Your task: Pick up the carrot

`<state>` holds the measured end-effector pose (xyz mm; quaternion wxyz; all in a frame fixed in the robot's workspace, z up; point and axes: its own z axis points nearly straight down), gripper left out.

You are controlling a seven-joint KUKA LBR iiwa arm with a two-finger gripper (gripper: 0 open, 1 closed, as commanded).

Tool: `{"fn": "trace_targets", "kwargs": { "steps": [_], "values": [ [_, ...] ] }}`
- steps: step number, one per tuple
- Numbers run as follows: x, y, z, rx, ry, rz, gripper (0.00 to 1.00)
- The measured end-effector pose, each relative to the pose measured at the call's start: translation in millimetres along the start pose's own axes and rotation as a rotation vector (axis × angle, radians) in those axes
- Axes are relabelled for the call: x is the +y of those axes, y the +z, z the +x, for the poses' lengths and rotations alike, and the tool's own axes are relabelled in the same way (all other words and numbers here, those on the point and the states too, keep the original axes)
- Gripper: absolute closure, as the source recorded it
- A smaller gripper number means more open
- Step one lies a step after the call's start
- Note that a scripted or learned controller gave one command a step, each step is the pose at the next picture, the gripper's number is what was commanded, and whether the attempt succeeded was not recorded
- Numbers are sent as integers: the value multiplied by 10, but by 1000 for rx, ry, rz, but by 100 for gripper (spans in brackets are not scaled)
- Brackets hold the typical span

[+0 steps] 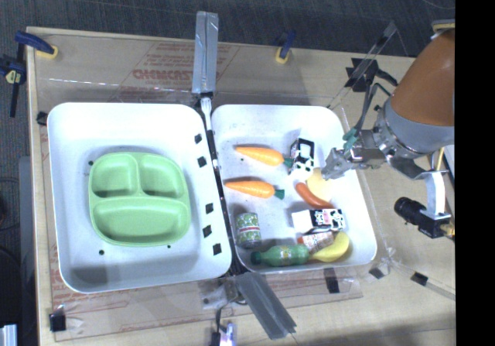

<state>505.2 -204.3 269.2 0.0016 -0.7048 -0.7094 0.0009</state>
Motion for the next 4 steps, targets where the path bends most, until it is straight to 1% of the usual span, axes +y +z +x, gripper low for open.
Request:
{"fn": "trace_targets", "kwargs": {
  "steps": [1, 2, 3, 4],
  "values": [
    [270, 1678, 390, 1, 39, 2, 0],
    [815, 1772, 913, -1, -170, -2, 0],
    [816, 1670, 913, -1, -173, -1, 100],
    [532, 769, 1146, 0, -147, -2, 100]
  ]
}}
